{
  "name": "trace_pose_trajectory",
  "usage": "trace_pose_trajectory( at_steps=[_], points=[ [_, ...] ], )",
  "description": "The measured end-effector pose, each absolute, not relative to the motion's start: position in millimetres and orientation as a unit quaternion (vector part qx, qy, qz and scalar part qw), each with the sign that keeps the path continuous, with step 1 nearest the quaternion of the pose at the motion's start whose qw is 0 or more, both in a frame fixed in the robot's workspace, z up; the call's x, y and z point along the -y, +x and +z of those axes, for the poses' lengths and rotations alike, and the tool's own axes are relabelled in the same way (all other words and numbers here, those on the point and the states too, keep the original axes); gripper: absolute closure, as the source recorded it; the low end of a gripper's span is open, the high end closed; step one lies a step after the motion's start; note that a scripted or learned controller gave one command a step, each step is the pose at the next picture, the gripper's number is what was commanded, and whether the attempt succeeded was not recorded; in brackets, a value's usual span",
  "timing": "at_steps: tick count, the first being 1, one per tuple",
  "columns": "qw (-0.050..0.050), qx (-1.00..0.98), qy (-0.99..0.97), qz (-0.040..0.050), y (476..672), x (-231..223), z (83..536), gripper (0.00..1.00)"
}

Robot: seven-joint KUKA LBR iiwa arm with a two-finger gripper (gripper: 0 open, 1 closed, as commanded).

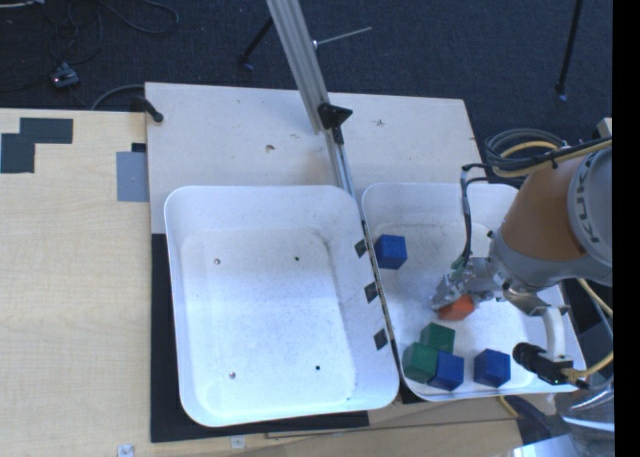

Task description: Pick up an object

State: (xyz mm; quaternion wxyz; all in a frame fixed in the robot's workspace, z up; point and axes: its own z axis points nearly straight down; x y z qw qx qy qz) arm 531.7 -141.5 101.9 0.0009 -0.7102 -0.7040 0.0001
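1. From my remote seat I see the arm (560,215) reaching in from the right, its orange band above the wrist, bent down over the right bin (420,207).
2. The gripper (452,295) sits low inside that bin, toward its right half, pointing down and leftward.
3. An orange object (459,309) lies right at the gripper's tip, touching it or nearly so. I cannot tell whether the gripper has hold of it; the wrist hides most of the contact, and the piece is too blurred to name more exactly.
4. How far the end effector is open I cannot tell either.
5. A blue cube (390,250) rests alone in the left-middle of the right bin, close to the divider and well apart from the gripper.
6. At the bin's near edge sits a cluster: a dark green block (437,336), a second green block (421,362) just left and nearer, and a blue block (448,372) touching both.
7. Another blue cube (492,367) lies to the right of that cluster, a little apart from it.
8. The left bin (200,245) is a white tray with a few dark specks on its floor.
9. A slanted aluminium rail (300,55) runs from the far side down to the gap between the bins.
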Motion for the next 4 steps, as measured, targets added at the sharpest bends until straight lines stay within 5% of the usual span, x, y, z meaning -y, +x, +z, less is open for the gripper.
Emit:
trace_pose_trajectory(
  at_steps=[1,2,3,4],
  points=[
    [-0.004,0.707,-0.707,-0.0029,510.1,152,95,1.0],
    [-0.001,0.709,-0.705,-0.0022,516.8,91,194,1.0],
    [0.002,0.709,-0.706,0.0001,495.3,47,220,1.0],
    [0.002,0.71,-0.704,-0.0002,547.0,-34,207,1.0]
  ],
)
